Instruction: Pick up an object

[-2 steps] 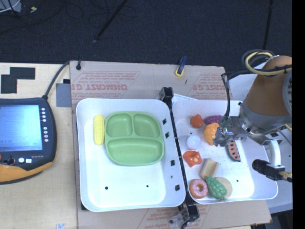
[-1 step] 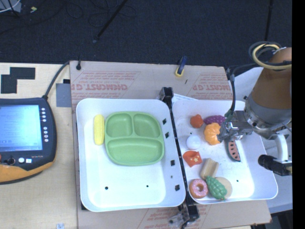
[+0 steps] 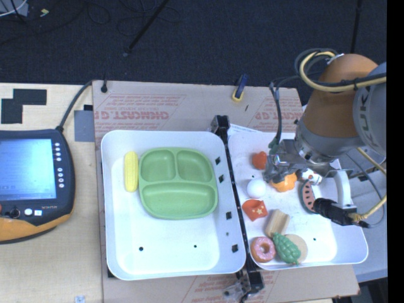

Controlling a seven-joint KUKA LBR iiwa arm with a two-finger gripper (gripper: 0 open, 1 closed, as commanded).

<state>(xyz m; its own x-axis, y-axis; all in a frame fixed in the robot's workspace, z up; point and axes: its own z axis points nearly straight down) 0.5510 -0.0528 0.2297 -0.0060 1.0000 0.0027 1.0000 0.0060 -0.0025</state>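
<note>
An orange toy (image 3: 285,182) lies in the right bin (image 3: 353,248), toward its far edge, directly under the gripper (image 3: 278,169); it is too rounded and too covered to tell a long axis or heading. Whether the jaws are clenched on it or released, I cannot tell. Just beside it sit a white egg (image 3: 255,187) and a red-orange piece (image 3: 259,160). Nearer that bin's front edge lie a pink doughnut (image 3: 262,249) and a green cone (image 3: 286,249). The left bin (image 3: 164,245) carries a green divided plate (image 3: 177,183) and a yellow corn cob (image 3: 130,171), its long axis running front to back.
</note>
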